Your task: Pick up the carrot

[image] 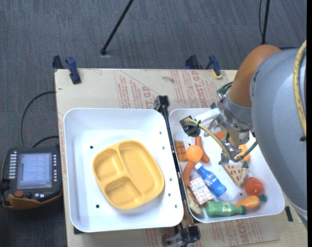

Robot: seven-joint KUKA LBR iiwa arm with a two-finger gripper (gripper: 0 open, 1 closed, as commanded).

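The carrot (248, 201) is a small orange piece with a green tip. It lies near the front right corner of the right bin (277, 199), between a green bottle (222, 208) and a red tomato (254, 185). My gripper (233, 147) hangs low over the middle of the right bin, behind a pizza slice (235, 173) and well back from the carrot. A small orange bit shows at the gripper's right side; I cannot make out what it is.
The right bin also holds an orange ball (194, 153), a red sausage (200, 144), a blue bottle (211, 179), a patterned box (200, 190) and a waffle piece (181, 151). A yellow divided plate (127, 175) lies in the left bin (79, 138).
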